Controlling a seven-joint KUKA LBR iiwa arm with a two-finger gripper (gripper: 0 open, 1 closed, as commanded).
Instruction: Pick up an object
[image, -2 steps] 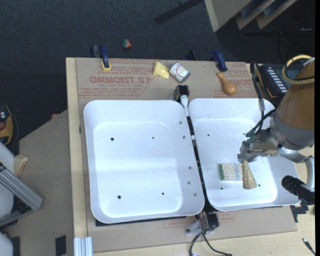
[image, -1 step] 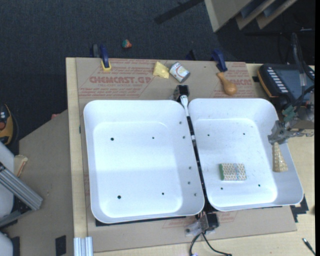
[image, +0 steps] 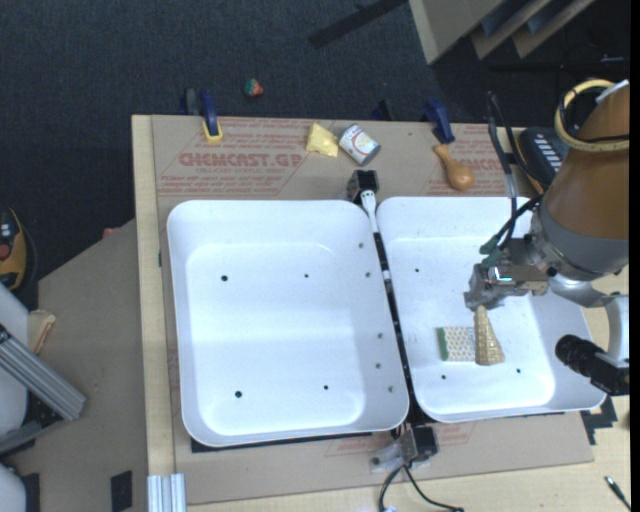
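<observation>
since the gripper (image: 492, 292) sits in the right bin (image: 430, 390) at two o'clock, i cannot tell how it is set. just below, at five o'clock, lie a tan cone (image: 488, 338) touching a dotted pad (image: 457, 343). both look light; the pad probably soft. grip the cone across its narrow upper part.

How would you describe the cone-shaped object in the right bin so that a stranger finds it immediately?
Look in the right bin, just below the gripper. There a tan, narrow cone lies with its tip pointing up towards the gripper. Its neighbour on the left, a flat dotted square pad, is pale with a green edge; the cone is brownish and tapered.
</observation>
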